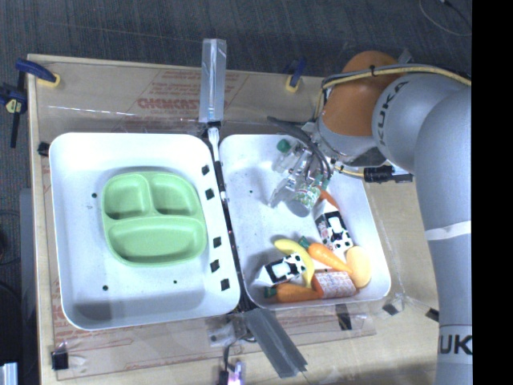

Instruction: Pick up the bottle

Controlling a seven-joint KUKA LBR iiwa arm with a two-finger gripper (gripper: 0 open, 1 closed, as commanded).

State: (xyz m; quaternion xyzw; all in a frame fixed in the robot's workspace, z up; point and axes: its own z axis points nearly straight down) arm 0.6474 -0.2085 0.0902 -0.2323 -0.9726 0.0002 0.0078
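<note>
A clear plastic bottle with a green cap lies at a slant in the upper middle of the right bin. Its labelled lower end points toward the toy food pile. My gripper reaches in from the right, under the orange wrist band, and sits right over the bottle's body, overlapping it. The bottle casts a grey shadow on the bin floor just to its left. The contact between gripper and bottle is hidden by the wrist and the clear plastic.
Toy food crowds the right bin's lower right: a cow-patterned carton, a banana, carrots, a yellow lemon and a brown box. A green divided plate lies in the left bin.
</note>
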